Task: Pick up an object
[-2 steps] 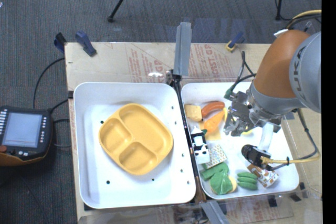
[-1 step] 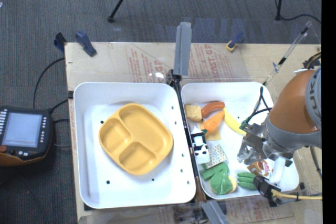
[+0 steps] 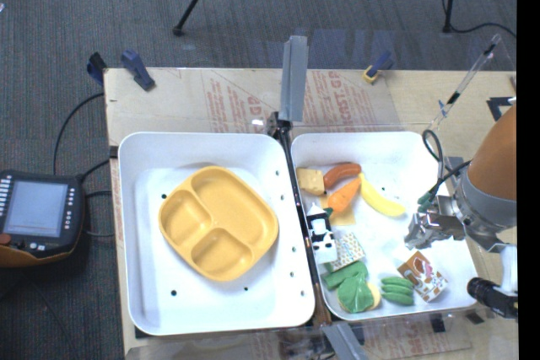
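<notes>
While the arm reached in from the right, every place below was reckoned from the small carton (image 3: 423,275) near the right bin's front right corner.

Gripper (image 3: 424,230): it hung just behind the carton, above bare bin floor and clear of every object; nothing lay between its fingers, and whether they stood wide or narrow could not be told.

Right bin (image 3: 396,141): it held the carton and all the loose play food, probably so that picks start from one side.

Green pod (image 3: 396,289): just left of the carton, close enough to crowd a grasp.

Green leafy pieces (image 3: 353,286): farther left of the carton, heaped together.

Cow-patterned box (image 3: 320,231): well left of the carton, against the bin's left wall.

Banana (image 3: 379,198): behind and left of the carton, lying apart from its neighbours.

Carrot (image 3: 342,197) and sausage (image 3: 341,173): beyond the banana, bunched with a tan block (image 3: 310,180).

Left bin (image 3: 143,164): well left of the carton, bearing a yellow divided plate (image 3: 218,222), likely the drop place.

Task state: judged not yet done; the carton looked the nearest candidate.
</notes>
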{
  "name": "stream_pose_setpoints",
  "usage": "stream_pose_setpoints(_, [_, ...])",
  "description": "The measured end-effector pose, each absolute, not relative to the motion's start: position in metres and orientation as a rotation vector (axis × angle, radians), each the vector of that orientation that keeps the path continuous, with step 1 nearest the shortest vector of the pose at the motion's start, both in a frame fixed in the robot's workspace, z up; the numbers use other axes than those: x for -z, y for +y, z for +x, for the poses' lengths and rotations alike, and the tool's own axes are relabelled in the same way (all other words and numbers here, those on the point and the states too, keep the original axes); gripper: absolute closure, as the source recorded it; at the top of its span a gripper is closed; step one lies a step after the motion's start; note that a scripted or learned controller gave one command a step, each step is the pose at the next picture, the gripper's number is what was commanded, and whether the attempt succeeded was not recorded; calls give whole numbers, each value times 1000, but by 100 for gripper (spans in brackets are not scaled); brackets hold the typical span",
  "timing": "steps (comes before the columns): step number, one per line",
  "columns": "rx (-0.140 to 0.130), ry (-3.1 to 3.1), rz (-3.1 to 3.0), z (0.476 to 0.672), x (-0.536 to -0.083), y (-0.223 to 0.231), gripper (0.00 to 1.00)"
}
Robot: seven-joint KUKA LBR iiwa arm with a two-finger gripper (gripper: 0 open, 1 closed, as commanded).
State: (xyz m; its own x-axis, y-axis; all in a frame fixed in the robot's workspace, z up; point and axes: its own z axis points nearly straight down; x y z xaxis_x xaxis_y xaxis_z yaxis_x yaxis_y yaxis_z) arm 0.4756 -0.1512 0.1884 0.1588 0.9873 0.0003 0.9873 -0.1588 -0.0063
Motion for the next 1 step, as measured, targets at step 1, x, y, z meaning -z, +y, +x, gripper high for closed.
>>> stream_pose_setpoints(1, [-6, -2032, -2389, 475, -188, -152, 0])
